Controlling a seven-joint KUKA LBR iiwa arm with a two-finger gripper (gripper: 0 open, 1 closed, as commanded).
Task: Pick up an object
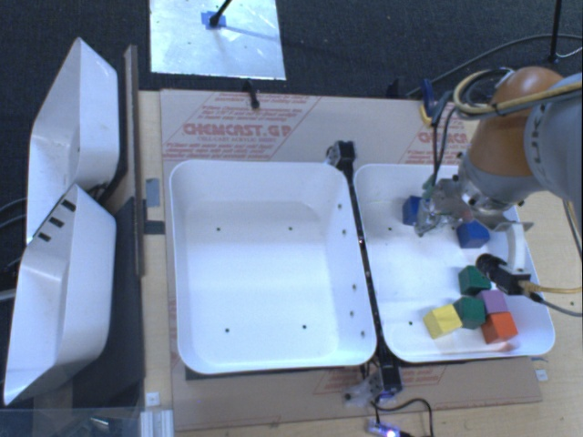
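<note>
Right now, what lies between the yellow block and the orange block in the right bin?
In the camera view, a green block lies between the yellow block and the orange block, touching the yellow one, with a purple block just above the orange one.

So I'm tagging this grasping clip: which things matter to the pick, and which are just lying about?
Part of the job:
gripper
blue block beside it
second blue block
green blocks
yellow block
purple block
orange block
right bin

Just lying about:
left bin
metal sheet
cardboard
</note>
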